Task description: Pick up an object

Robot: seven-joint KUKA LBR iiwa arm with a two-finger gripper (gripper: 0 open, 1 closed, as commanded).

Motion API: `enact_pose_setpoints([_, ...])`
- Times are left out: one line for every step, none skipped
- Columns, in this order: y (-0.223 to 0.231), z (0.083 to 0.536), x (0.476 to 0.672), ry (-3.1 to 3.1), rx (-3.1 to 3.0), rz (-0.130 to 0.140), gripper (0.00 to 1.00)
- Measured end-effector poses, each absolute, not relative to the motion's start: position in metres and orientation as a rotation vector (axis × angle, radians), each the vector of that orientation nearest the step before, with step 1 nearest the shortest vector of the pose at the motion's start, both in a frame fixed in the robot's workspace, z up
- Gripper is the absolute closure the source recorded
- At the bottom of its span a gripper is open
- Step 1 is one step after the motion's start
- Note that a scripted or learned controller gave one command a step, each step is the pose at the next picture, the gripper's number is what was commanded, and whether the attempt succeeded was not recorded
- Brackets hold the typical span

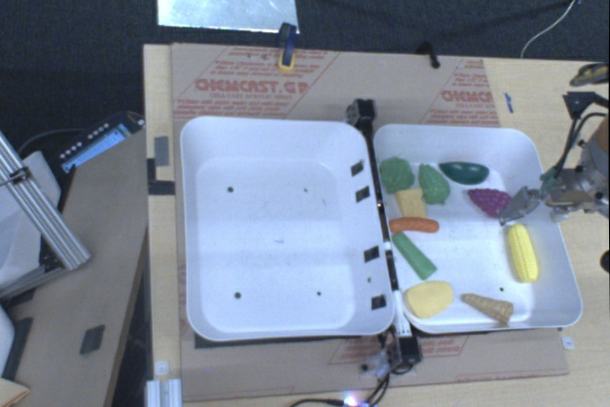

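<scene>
The corn cob [521, 253] is lying lengthwise near the right wall of the right bin [558, 305], and it is looking like the likeliest target, since the gripper [520, 207] is hanging just above its upper end. The purple grape bunch [489, 200] is sitting just beside that same spot, to the left, so either could be the one meant — the view is not settling it. Whether the hand is parted or closed I cannot tell; nothing is showing between its tips, so I am judging the pick as not yet made.

Further left, the other toys are crowding the divider side of the bin: a dark green pod [464, 172] at the top, two leafy green pieces [416, 176] beside a pale yellow block [411, 202], an orange carrot [415, 226], a green stick [414, 254], a yellow lump [429, 298] and a tan cone [489, 307] near the front wall. They are lying loose and well apart from the corn, which is leaving it room for a clean descent.

The left bin [200, 205] is sitting alongside — presumably where picked things are meant to go.
</scene>
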State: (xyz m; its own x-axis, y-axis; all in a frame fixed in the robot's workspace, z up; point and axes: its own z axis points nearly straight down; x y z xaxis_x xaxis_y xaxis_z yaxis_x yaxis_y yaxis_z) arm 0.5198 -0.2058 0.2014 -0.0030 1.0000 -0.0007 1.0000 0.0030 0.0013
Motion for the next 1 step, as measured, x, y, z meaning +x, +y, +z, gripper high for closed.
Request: enact_pose_setpoints([-0.1704,0.0791,0.5769,2.232,2.211,0.003,0.00])
